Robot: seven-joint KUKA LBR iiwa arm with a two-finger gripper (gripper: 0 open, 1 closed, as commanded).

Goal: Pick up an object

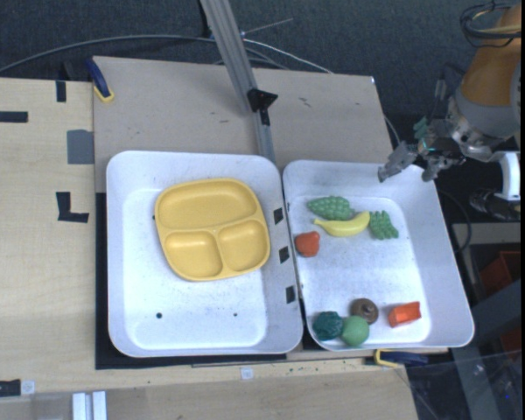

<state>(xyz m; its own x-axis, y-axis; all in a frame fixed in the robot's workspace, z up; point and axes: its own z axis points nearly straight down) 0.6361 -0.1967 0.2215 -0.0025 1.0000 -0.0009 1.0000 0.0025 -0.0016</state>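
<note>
Hand hovers over right bin's far edge, blurred.

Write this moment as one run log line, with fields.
gripper: open, holding nothing | position: over right bin far edge | nearest item: green grapes | yellow tray: left bin

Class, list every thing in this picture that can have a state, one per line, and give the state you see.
gripper: over the right bin's far right corner, nothing between its fingers
yellow tray: upright in the left bin, compartments bare
left bin: holds the tray
right bin: holds the toy foods
banana: lying flat, touching the green grapes
tomato: resting by the bin's left wall
green apple: at the near wall
</note>
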